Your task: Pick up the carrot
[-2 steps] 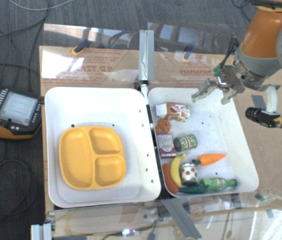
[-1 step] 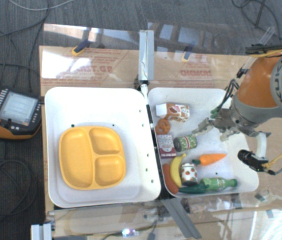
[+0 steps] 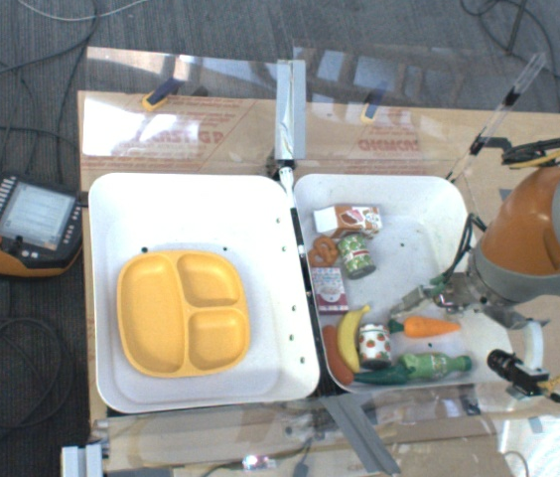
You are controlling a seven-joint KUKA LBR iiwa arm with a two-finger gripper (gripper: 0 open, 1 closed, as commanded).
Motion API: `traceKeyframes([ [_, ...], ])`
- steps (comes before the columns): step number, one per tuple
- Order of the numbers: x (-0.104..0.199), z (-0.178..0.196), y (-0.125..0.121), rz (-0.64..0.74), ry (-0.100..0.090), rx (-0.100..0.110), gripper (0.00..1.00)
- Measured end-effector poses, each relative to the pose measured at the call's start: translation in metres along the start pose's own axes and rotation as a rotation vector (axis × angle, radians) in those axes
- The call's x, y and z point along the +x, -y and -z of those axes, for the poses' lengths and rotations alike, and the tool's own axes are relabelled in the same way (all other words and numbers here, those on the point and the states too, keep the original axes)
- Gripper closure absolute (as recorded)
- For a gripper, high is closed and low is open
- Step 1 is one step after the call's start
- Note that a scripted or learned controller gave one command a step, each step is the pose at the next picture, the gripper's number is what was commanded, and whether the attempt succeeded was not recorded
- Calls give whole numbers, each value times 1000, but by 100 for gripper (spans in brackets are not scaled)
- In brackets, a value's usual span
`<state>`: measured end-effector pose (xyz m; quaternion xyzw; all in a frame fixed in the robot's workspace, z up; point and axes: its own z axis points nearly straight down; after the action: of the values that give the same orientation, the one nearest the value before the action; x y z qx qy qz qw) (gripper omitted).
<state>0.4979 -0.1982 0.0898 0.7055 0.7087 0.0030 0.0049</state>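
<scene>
The orange carrot (image 3: 429, 327) lies on its side in the right bin (image 3: 424, 202), near its front right corner, green top pointing left. My gripper (image 3: 443, 295) hangs just behind the carrot, close to the bin's right wall, at the end of the grey arm with the orange band (image 3: 530, 229). Nothing is visibly held.
Near the carrot lie a green bottle (image 3: 427, 366), a small can (image 3: 372, 344) and a banana (image 3: 350, 334). Farther back are a green can (image 3: 356, 255), a red and white box (image 3: 355, 218) and a small packet (image 3: 328, 287). The left bin (image 3: 121, 202) holds a yellow divided plate (image 3: 184, 312).
</scene>
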Motion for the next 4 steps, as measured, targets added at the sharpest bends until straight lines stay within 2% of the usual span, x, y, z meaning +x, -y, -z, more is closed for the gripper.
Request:
traceKeyframes([
  [1, -1, 10, -2, -1, 2, -4, 100],
  [2, -1, 10, -1, -1, 2, -4, 0],
  [3, 10, 1, 9, -30, 9, -8, 0],
  [4, 11, 11, 8, -29, 6, -8, 100],
])
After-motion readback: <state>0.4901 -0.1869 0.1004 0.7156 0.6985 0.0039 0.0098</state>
